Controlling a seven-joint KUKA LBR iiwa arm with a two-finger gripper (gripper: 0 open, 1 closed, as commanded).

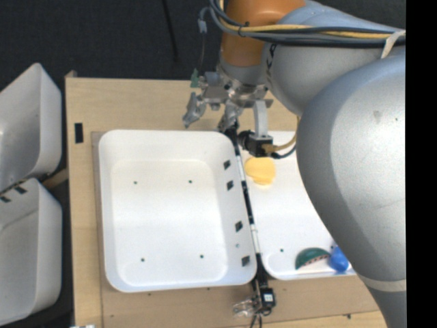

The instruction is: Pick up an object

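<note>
Gripper [217, 111]: fingers spread, nothing between them. Yellow object [260, 171] lies below and right of it, in the right bin [287, 248]. You should centre over it, clear of the divider [244, 197], before descending.

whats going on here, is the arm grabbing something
A grey robot arm reaches in from the right, its gripper hovering over the far edge of the bins. Nothing is seen held. A yellow object lies in the right bin just below the gripper, and a green piece and a blue one sit near that bin's near edge. The left bin sits beside it.
</note>
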